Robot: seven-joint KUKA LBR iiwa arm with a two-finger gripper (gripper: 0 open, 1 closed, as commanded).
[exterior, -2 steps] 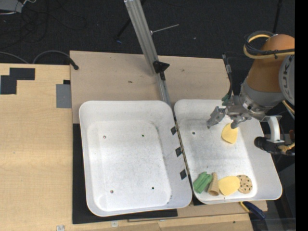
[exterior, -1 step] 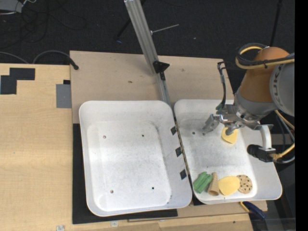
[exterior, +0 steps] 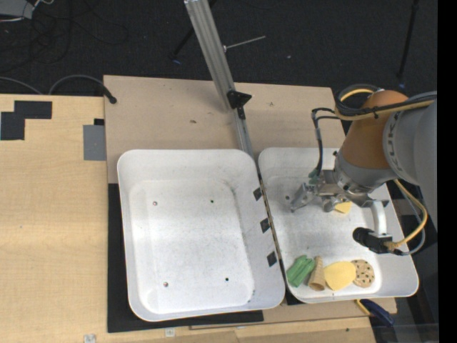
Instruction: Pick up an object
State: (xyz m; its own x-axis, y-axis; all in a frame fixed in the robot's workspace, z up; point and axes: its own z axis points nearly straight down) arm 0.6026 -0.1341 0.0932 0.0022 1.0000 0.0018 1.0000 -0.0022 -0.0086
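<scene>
The green object (exterior: pixel 300 270) lies in the right bin (exterior: pixel 300 163), near its front edge, long axis running from lower-left to upper-right. It looks ridged and pod-like. Beside it sit one tan wedge (exterior: pixel 316 274), one yellow piece (exterior: pixel 340 275) and one speckled cookie (exterior: pixel 363 272), side by side in a row. Another small yellow piece (exterior: pixel 343 208) lies just under the arm's wrist. The claw (exterior: pixel 303 195) hangs over the bin's middle; whether it is spread cannot be told. Two white bins rest on the table (exterior: pixel 50 213); the left bin (exterior: pixel 186 234) is the second.

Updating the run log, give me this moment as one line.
arm: over right bin | gripper: low, mid-bin, grasp unclear | items at front edge: green piece, yellow piece, cookie | left bin
</scene>
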